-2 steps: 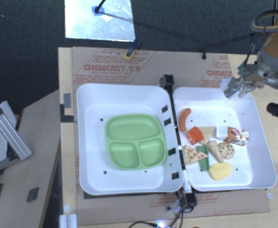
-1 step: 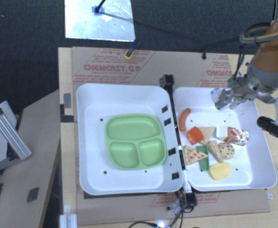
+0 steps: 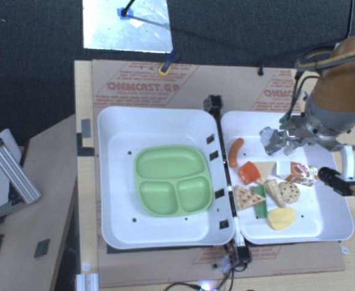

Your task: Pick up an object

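Note:
The right bin (image 3: 323,226) holds several toy foods. An orange-red sausage (image 3: 235,152) lies at its left, with a red pepper piece (image 3: 249,172) and a pale cheese slice (image 3: 266,168) just below it. Further toward the front are a pizza slice (image 3: 244,196), a green piece (image 3: 260,202), a bread wedge (image 3: 275,193), a cookie (image 3: 289,192) and a yellow lump (image 3: 281,218). A red-and-white meat piece (image 3: 302,172) lies to the right. My gripper (image 3: 273,140) hangs low over the bin's back part, right of the sausage and just above the cheese slice. I see nothing held in it.
The left bin (image 3: 113,162) holds a green divided plate (image 3: 171,180). A black hinge strip (image 3: 221,162) runs between the bins. The arm's grey and orange body (image 3: 341,90) covers the right bin's back right corner. A black part with a white bracket (image 3: 338,177) juts out at the bin's right.

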`<state>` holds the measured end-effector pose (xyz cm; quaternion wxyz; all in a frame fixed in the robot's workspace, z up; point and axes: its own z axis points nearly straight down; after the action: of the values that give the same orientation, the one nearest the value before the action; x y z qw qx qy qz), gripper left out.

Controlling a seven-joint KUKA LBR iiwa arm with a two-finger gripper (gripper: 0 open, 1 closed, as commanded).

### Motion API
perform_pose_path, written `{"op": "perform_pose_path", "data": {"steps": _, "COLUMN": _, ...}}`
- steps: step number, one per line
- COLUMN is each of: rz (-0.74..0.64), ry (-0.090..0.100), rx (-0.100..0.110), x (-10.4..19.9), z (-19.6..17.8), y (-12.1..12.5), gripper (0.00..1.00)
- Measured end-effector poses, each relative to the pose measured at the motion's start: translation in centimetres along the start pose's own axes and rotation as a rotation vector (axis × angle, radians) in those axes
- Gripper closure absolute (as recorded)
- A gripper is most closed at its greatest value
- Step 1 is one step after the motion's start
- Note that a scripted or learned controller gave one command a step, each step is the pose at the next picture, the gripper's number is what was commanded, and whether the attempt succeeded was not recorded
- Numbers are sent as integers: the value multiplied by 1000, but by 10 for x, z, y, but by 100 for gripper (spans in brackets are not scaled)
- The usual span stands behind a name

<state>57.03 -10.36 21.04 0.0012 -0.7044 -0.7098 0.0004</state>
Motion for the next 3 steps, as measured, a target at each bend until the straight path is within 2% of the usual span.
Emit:
{"op": "perform_pose_path", "data": {"steps": 1, "rz": 5, "ry": 0, "rx": 1, "x": 22, "z": -2, "y": -44, "gripper": 100}}
{"op": "perform_pose_path", "data": {"steps": 2, "rz": 3, "ry": 0, "rx": -2, "x": 32, "z": -17, "y": -66, "gripper": 100}}
{"op": "perform_pose_path", "data": {"steps": 3, "rz": 3, "ry": 0, "rx": -1, "x": 41, "z": -7, "y": -64, "gripper": 100}}
